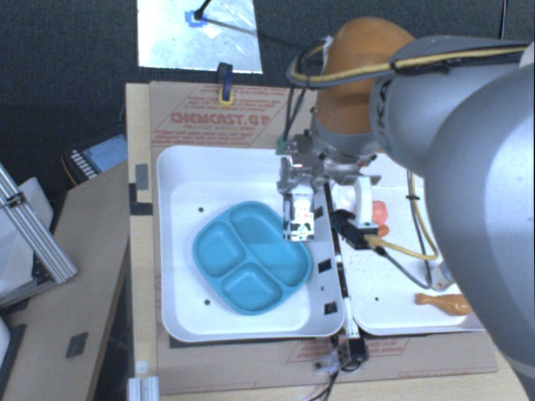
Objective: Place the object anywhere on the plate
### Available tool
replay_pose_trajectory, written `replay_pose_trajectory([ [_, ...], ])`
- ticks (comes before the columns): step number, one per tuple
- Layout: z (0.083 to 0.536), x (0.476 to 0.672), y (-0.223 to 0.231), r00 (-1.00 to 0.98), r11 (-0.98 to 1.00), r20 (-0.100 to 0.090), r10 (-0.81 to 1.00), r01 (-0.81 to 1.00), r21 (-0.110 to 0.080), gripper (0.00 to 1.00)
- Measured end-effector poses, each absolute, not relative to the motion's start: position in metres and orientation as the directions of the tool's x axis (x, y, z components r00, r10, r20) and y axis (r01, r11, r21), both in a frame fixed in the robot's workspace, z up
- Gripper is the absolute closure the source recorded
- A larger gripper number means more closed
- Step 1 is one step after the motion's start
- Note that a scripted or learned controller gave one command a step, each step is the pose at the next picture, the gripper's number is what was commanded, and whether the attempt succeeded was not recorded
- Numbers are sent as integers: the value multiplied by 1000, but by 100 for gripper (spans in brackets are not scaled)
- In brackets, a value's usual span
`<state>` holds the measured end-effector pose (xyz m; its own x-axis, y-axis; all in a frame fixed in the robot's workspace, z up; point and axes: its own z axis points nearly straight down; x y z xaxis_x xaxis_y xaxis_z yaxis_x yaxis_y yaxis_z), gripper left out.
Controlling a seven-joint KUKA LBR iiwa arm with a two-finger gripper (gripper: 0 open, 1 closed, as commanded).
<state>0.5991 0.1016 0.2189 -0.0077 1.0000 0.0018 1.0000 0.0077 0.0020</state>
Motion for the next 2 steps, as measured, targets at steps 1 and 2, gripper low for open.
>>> replay_pose_trajectory([
  [1, 213, 631, 146, -8, 8, 3, 1000, 1000, 4, 100],
  [2, 230, 627, 149, -7, 7, 1, 1000, 1000, 3, 100],
])
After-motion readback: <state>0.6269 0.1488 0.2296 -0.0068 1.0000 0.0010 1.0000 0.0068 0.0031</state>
